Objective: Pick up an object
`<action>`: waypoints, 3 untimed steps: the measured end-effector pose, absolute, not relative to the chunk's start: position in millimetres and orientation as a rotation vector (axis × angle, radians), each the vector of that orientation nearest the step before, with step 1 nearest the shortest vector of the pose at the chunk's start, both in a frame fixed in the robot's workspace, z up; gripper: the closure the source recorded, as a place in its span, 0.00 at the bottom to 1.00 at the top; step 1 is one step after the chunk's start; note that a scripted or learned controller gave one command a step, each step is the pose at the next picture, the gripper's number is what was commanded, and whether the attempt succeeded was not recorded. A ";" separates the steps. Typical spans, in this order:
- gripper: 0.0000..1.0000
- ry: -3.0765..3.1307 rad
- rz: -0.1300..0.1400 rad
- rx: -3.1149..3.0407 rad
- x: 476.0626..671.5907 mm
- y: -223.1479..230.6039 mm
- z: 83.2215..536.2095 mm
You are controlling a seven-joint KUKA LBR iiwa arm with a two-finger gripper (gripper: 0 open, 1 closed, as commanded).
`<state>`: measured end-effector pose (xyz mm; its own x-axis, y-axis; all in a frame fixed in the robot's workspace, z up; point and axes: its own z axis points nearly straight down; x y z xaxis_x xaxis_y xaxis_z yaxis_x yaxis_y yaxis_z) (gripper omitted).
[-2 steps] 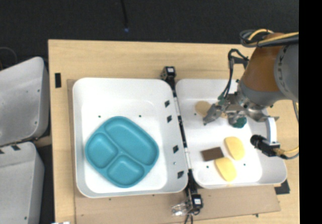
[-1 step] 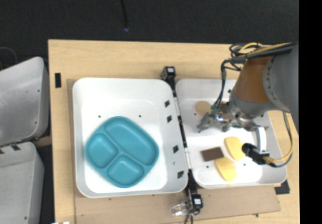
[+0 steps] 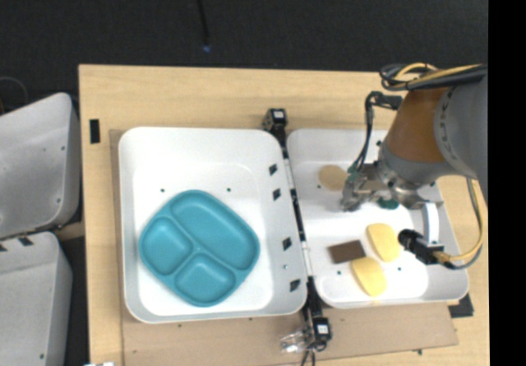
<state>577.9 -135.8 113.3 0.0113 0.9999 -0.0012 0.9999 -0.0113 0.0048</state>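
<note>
My gripper (image 3: 355, 194) reaches down into the right bin (image 3: 320, 284), near its middle, under the grey arm with the orange band. A tan round object (image 3: 331, 178) lies just left of the gripper. Two yellow objects (image 3: 382, 242) (image 3: 369, 276) sit in the front part of the right bin, with a small brown block (image 3: 346, 252) to their left. A teal bit (image 3: 388, 205) shows by the wrist. The arm hides the fingertips.
The left bin (image 3: 136, 192) holds a teal divided plate (image 3: 199, 247). Black clips run along the divider between the bins (image 3: 289, 216). Cables loop off the arm at the right. Grey shapes lie off the bench at the left.
</note>
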 end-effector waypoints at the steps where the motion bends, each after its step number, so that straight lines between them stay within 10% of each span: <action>1: 1.00 2.218 0.006 2.216 580.9 -136.1 178.0; 3: 1.00 2.221 0.007 2.212 579.5 -132.7 278.8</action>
<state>579.5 -132.7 278.8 -0.0038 1.0000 -0.0018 1.0000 0.0038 0.0081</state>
